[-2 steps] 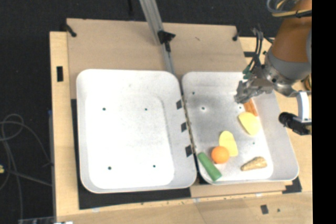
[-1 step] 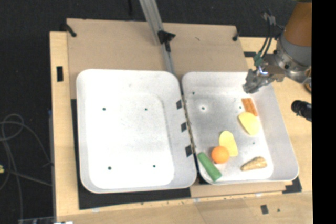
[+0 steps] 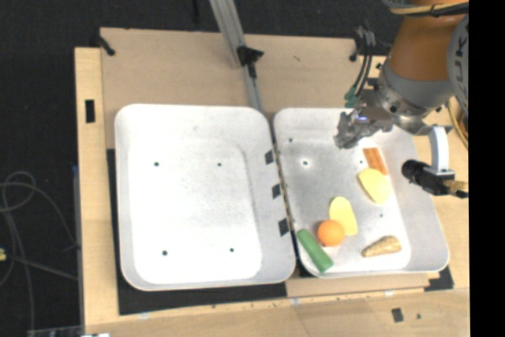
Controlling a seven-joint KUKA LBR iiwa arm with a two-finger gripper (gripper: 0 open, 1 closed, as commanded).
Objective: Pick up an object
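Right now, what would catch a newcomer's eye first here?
The orange-banded arm reaching in from the right, its claw low over the right bin. Next, the bright cluster at that bin's near side: an orange ball, two yellow pieces and a green stick.

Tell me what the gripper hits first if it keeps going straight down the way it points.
Probably the bare floor of the right bin: the gripper points down near that bin's back edge. The orange stick lies just beside it, though depth is unclear.
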